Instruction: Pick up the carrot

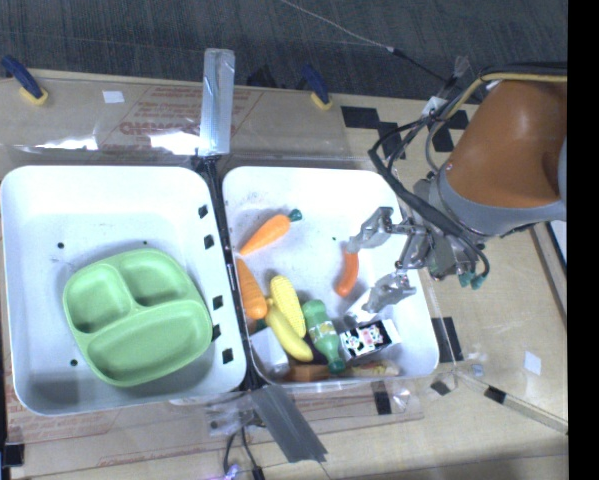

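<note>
- Arm reaches in over the right bin's right rim.
- Left bin carries a green divided plate near its front edge.
- Right bin: banana toward the front edge, among other items.
- Gripper by the right wall, fingers spread wide, nothing between them.
- Carrot near the back-left corner; a smaller orange piece, possibly another carrot, lies just beside the fingers.

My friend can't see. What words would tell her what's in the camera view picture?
A robot gripper hangs open in the right white bin, its fingers either side of a small orange carrot without gripping it. That bin also holds two more carrots, a banana and other toys; the left bin holds a green divided plate.
</note>
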Robot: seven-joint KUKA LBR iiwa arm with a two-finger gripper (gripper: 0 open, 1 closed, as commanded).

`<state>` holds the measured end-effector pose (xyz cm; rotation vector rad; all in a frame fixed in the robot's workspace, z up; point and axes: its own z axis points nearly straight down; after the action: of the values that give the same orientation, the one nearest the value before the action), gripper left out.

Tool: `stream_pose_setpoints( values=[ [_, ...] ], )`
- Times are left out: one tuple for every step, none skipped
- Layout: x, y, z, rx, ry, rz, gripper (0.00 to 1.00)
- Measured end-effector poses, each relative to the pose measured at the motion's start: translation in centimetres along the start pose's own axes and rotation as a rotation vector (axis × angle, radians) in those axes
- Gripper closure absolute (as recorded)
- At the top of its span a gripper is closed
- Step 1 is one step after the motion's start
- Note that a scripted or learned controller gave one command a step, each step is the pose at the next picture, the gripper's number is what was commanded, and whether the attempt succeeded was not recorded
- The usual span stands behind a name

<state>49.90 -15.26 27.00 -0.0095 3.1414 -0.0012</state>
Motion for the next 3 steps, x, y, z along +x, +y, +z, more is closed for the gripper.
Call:
stream_pose_setpoints(
  values=[
    [-2.7,5.2,16.8,0.001,-0.014,0.134,0.00],
    [-10.0,5.4,17.7,-0.001,-0.003,0.056,0.00],
    [-8.1,6.1,17.9,-0.001,0.004,0.290,0.00]
  ],
)
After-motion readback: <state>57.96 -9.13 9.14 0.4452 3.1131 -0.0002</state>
